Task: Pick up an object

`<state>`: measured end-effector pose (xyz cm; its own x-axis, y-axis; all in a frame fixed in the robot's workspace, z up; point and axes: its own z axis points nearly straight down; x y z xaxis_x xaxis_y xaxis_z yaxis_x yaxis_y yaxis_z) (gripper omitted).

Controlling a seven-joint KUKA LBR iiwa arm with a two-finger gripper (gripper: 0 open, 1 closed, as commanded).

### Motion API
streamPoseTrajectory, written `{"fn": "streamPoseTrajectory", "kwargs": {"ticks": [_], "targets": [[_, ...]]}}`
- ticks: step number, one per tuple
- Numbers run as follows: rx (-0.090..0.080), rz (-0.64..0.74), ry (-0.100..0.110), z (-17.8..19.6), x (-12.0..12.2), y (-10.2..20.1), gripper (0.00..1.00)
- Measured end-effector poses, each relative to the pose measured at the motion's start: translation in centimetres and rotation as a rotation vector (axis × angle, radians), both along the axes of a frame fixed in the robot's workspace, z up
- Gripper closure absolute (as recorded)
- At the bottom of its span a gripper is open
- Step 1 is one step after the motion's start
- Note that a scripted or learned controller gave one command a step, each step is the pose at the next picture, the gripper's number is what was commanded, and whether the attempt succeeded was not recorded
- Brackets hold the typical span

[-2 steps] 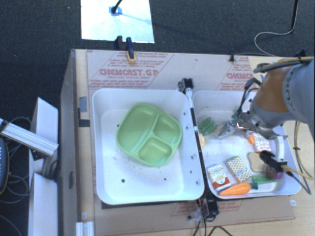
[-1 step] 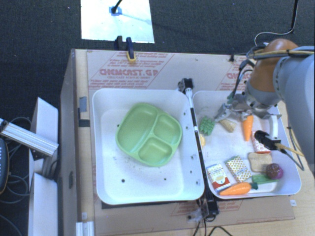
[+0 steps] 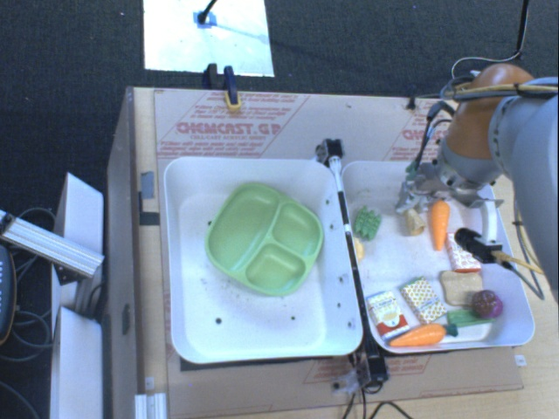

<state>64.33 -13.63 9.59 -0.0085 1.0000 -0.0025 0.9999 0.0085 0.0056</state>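
Nearest the camera, along the front wall of the right-hand shallow white plastic bin (image 3: pixel 515 328), lie a long orange toy carrot (image 3: pixel 417 336) and, touching it, a small red-and-white snack packet (image 3: pixel 387 312). Both sit well below my fingers (image 3: pixel 410 195) and slightly to their left. Between them and me rest a yellow checked cracker packet (image 3: pixel 424 298), a beige slice of toy bread (image 3: pixel 460 285) and a round purple plastic fruit (image 3: pixel 486 303).

I hang at the back of this bin, low over its floor. My wrist hides the tips, so I cannot tell how wide they stand or whether anything is caught between them. Just below me is a small tan lump (image 3: pixel 413 223), and beside it an upright orange toy carrot (image 3: pixel 439 223); either looks like my likeliest target, since they sit closest. A green knobbly toy vegetable (image 3: pixel 366 223) lies to my left, near the divider.

Beyond that divider, the left white bin (image 3: pixel 188 321) holds a lime-green sectioned plastic plate (image 3: pixel 264 237), well apart from me. Both bins sit side by side on the cardboard-covered worktop (image 3: pixel 262 125), presumably so I can reach either one.
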Motion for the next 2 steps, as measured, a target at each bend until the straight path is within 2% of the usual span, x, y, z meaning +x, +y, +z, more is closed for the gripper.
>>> {"fn": "streamPoseTrajectory", "kwargs": {"ticks": [1,2], "targets": [[0.004,-0.003,0.001,9.0,-2.9,12.0,1.0],[0.004,-0.003,0.005,11.4,-6.6,17.7,1.0]]}}
